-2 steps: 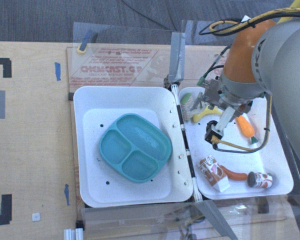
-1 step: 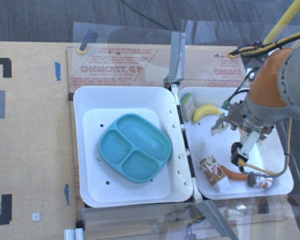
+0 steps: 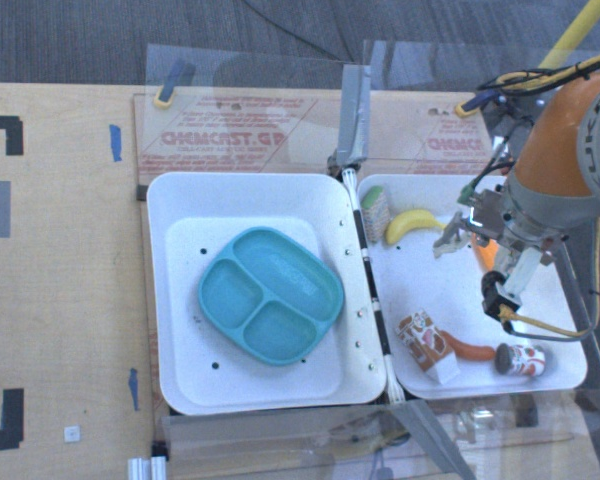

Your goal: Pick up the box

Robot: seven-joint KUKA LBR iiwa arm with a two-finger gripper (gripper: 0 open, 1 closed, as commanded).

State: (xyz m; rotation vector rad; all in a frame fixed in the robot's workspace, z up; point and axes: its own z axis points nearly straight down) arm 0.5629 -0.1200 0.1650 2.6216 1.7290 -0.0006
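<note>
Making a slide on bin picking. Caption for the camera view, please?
End effector hovers beside the banana in the right bin, the box lying apart nearer the camera.

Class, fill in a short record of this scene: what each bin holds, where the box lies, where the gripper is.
left bin: teal plate
right bin: banana, box, orange stick, small can
box position: lower left of the right bin, beside the orange stick
gripper: over the right bin, near the banana, apart from the box
task state: box not yet picked up
</note>
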